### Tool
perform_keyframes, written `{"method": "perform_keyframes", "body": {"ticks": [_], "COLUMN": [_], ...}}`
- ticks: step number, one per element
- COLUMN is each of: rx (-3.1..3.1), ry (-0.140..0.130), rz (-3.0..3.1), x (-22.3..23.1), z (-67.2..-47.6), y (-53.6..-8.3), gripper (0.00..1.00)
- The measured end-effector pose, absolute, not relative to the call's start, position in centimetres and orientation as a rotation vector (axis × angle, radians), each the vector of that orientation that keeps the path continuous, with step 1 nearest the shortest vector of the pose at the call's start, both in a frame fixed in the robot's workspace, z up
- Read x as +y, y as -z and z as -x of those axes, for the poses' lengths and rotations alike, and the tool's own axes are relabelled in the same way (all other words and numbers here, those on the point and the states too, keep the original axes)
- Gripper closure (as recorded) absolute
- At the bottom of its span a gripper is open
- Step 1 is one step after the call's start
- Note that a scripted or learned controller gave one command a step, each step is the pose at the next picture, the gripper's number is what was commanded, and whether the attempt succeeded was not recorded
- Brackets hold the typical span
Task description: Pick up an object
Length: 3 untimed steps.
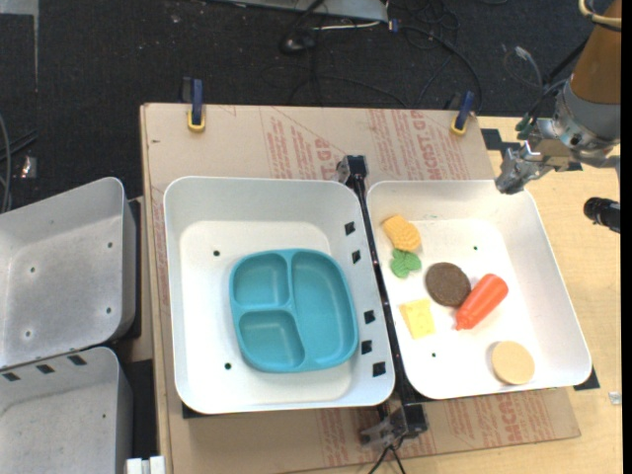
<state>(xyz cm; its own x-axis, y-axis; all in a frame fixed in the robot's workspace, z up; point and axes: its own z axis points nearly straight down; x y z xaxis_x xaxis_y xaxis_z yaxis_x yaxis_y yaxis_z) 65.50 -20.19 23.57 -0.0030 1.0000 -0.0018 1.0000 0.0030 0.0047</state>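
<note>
Round cookie [513,361] at right bin [553,265] front corner; carrot [481,301] touching brown disc [447,283], yellow square [417,318] just beside. Gripper [513,178] over bin's back rim, finger state: cannot tell. Risks: descent clipping rim; crowded carrot-disc pair causing slip or double contact

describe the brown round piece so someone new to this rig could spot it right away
Start at the right-hand white bin, the one holding the small toy foods. Near its middle lies the brown cookie, a flat dark disc touching the upper end of the orange carrot. It is the only dark brown item there; the other round piece, the tan disc near the bin's front corner, is much paler.
</note>
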Motion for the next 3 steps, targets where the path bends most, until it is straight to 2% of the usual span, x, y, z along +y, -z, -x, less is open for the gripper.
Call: {"method": "perform_keyframes", "body": {"ticks": [1, 2, 3], "rx": [2.229, 2.229, 2.229], "ry": [0.000, -0.001, 0.001], "rz": [-2.217, -2.214, -2.216], "x": [-15.5, -9.7, -4.9], "z": [-63.5, -62.7, -60.6], "y": [-23.1, -24.0, -23.7], "gripper": [1.00, 1.00, 1.00]}}
